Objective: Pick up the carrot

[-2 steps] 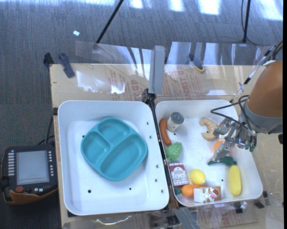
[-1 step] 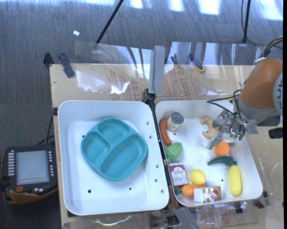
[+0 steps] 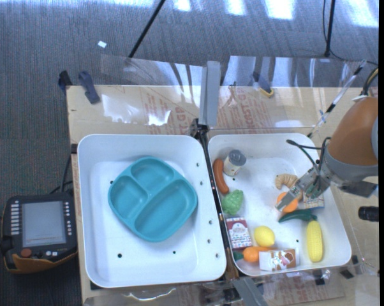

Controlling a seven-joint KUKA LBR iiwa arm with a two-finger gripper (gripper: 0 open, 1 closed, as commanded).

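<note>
Camera view: tool lowered into right bin, at the carrot.
Carrot is seen near the bin's right side, beside croissant and above corn; finger state cannot be told. Teal plate is noted in left bin.

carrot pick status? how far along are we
Done: the arm has reached into the right bin and the gripper sits low over the carrot, whose orange end shows at about the gripper tip and whose green top lies beside the corn.
In hand: nothing confirmed; I can't tell if the carrot is between the fingers.
Left: a secure grasp and the lift. The carrot appears to lie on the bin floor.
</note>
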